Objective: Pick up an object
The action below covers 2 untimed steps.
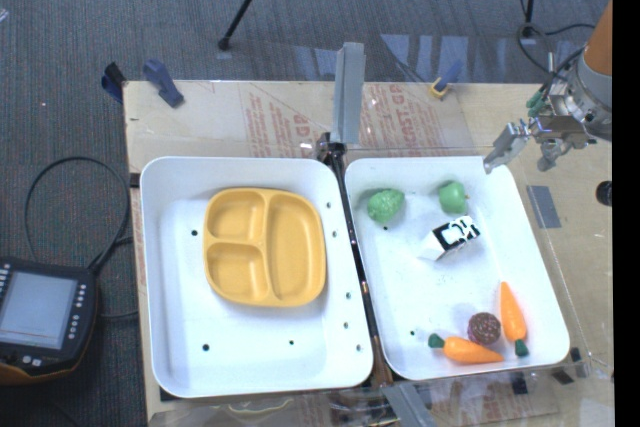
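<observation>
**End effector poised off the right bin's far corner, nothing in its grasp**

The end effector (528,143) hangs over the worktop (250,115) just outside the far right corner of the right white bin (540,255). Its two fingers look spread apart with only bare surface between them, so it is released and carries nothing.

No object is picked yet. The candidates all lie in the right bin: a round green plastic vegetable (385,205) near the far left of that bin, a smaller green plastic fruit (453,195) beside it, a black-and-white box (456,236) just nearer the camera, and, clustered at the near right corner, a brown round toy (484,327) between two orange plastic carrots, one standing roughly along the bin's right wall (513,313), the other lying crosswise along the near wall (468,349). The left white bin (160,295) holds a yellow divided plastic plate (266,245).

The relation that matters: everything lies to the left of and nearer the camera than the end effector. The smaller green fruit and the box are closest to it, a short reach inward from the corner; the carrots sit well apart, down the bin's right side. The box's long axis runs slantwise across the bin, so the fingers would probably need to close across its short side.
</observation>
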Available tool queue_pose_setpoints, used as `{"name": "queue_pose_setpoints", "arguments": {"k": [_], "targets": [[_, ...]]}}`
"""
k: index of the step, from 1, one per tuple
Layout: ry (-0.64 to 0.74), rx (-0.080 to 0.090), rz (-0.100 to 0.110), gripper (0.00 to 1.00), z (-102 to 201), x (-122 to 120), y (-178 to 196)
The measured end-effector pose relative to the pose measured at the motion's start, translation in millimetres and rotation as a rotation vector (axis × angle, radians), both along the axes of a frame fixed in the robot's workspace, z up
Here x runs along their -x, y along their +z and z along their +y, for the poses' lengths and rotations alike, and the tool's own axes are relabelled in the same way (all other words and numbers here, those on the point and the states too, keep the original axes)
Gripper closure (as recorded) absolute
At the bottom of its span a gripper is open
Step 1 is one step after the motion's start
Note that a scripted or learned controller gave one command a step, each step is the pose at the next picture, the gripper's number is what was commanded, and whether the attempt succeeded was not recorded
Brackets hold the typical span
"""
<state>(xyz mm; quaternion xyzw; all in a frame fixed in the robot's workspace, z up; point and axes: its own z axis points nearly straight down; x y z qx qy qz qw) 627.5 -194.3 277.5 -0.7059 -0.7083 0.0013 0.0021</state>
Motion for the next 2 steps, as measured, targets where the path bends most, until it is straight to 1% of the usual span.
{"name": "queue_pose_setpoints", "arguments": {"k": [1, 2], "targets": [[-0.444, 0.001, 0.010, 0.00, 23, -16, -111], [-0.164, -0.001, 0.004, 0.00, 2, 6, -194]]}}
